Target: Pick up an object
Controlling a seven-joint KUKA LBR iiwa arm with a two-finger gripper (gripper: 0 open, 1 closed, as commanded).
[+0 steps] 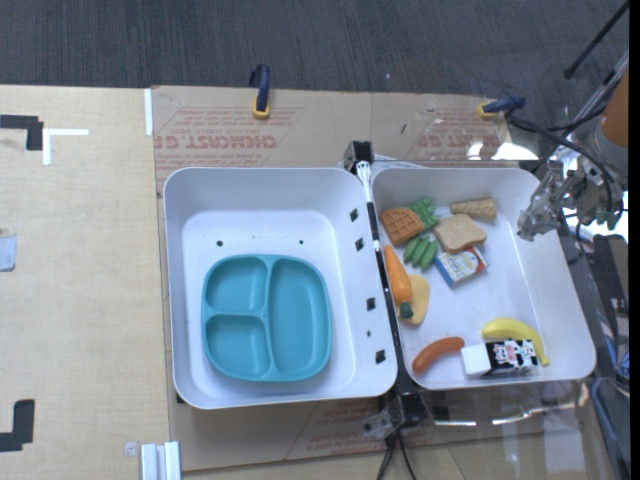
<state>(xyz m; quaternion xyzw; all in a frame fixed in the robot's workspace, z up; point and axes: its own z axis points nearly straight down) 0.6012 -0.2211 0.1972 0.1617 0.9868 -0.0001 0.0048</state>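
Tabletop: a pale wooden surface is seen carrying a cardboard sheet, on which two shallow white bins are set side by side.
Left bin: a teal divided plate is held here, lying flat toward the near side.
Right bin: toy food is scattered across it.
Arm: the claw is seen at the right bin's far right rim, above the wall and apart from the food; whether it is released or clenched cannot be told, and nothing is seen between its fingers.
Far group: a waffle, green pods, a bread slice, a tan biscuit and a small carton are clustered close together.
Left edge: a carrot is laid along the bin's left wall, with a yellow pear-like piece just beside it.
Near side: a sausage is seen left of a cow-print milk box, against which a banana is resting.
Far edge: two blue clamps are fixed to the cardboard.
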